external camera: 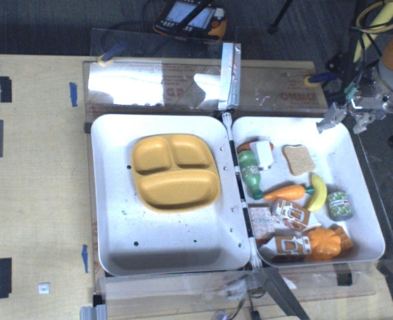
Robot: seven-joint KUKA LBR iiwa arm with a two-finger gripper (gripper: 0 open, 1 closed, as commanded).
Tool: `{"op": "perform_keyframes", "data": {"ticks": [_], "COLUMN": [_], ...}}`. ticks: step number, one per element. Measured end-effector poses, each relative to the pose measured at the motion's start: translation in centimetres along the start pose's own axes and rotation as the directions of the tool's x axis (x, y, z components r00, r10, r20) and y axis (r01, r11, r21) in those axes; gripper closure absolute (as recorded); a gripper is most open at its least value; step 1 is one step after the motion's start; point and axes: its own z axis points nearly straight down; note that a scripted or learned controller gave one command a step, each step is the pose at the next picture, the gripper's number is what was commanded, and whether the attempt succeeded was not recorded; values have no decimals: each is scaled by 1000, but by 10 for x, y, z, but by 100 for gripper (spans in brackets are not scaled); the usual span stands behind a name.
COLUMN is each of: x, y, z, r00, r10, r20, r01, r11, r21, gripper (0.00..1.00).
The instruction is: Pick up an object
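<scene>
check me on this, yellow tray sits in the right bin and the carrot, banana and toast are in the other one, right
Not quite. The camera view shows the yellow tray in the left bin, not the right. The carrot, banana and toast lie in the other one, the right bin, as you said.

Left white bin (110, 199): mustard-yellow divided plate (175, 172). Right of plate: orange carrot (286, 193) with green top, yellow banana (318, 192), tan bread slice (298, 159), green bottle (250, 168), orange pumpkin (326, 242). Worktop (30, 179) pale wood, blue tape marks.
</scene>
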Motion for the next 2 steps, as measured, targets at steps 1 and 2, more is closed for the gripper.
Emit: {"op": "perform_keyframes", "data": {"ticks": [1, 2], "x": [38, 12], "y": [-49, -130], "z": [124, 121], "r00": [999, 993], "r10": [54, 115], "r20": [0, -12], "r01": [-54, -115], "r11": [999, 993], "r21": [-2, -5], "gripper": [0, 0]}}
